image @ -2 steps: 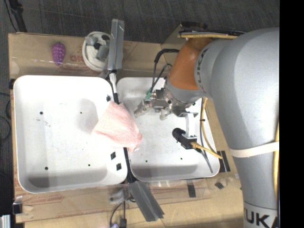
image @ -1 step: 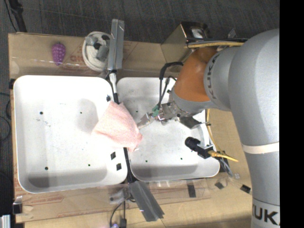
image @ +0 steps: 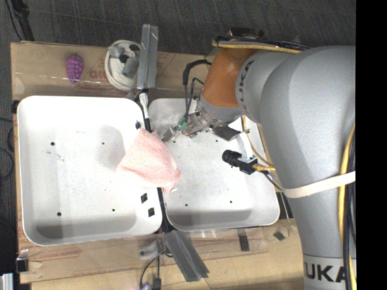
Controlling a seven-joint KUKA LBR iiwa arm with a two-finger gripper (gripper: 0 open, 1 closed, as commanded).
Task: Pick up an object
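Observation:
A pink cloth (image: 150, 160) lies draped over the divider between the two white bins, partly in the left bin (image: 60, 162) and partly in the right bin (image: 211, 198). My gripper (image: 181, 127) is low in the right bin's far left corner, just above and to the right of the cloth's upper tip. The gripper looks close to the cloth, but contact cannot be made out. The arm's orange band (image: 224, 77) and grey body cover the right bin's far and right side.
On the bench beyond the left bin lie a small purple grape-like object (image: 74, 67) and a white coil (image: 123, 63). A grey bar (image: 147, 53) stands by the bins' far junction. Another grey bracket (image: 184, 255) sits at the near junction.

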